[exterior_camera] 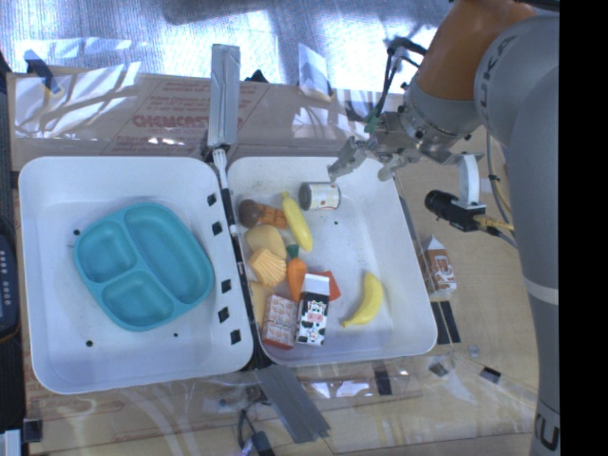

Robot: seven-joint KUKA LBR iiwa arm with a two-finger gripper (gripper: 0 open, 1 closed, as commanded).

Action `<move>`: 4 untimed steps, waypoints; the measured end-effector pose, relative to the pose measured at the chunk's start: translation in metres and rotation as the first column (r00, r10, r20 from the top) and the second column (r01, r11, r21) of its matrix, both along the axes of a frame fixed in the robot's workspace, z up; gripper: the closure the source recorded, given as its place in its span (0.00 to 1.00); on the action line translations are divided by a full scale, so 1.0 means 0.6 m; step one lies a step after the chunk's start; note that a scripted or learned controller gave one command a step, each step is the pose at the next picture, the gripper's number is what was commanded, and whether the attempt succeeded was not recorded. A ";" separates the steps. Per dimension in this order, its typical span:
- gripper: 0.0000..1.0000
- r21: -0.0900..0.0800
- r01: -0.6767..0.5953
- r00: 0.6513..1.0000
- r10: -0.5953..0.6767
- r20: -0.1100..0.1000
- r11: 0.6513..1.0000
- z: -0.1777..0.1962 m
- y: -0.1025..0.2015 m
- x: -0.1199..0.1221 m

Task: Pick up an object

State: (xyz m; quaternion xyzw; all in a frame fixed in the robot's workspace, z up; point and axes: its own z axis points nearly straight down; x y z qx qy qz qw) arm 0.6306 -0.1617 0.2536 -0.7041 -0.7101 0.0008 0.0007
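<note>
Arm: the arm is reaching in from the upper right of the frame, over the top edge of the right bin.
Gripper: the gripper is hanging near the top middle of the right bin. Its two fingers are standing apart, and nothing is sitting between them.
Nearest thing: a small can is lying on its side just down and to the left of the gripper. It is close but not touching.
Can's long way: it is running left to right across the frame.
Other things: a long banana is lying just below the can, tilted. A second banana is lying alone lower down, near the right wall. A carrot and a cow carton are crowding the lower left of that bin.
Left bin: the left bin is holding a blue tray, far from the gripper.
Next move, a guess: the gripper is needing a short trip down and left to get the can.
</note>
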 end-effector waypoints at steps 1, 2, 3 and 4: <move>0.00 0.000 0.092 0.996 -0.092 -0.007 0.996 -0.268 0.021 0.032; 1.00 0.001 0.086 0.996 -0.086 -0.009 0.996 -0.252 0.024 0.033; 1.00 0.003 0.058 0.998 -0.058 0.010 0.998 -0.095 0.172 0.048; 1.00 -0.001 0.459 0.888 -0.459 -0.004 0.888 -0.105 0.248 -0.014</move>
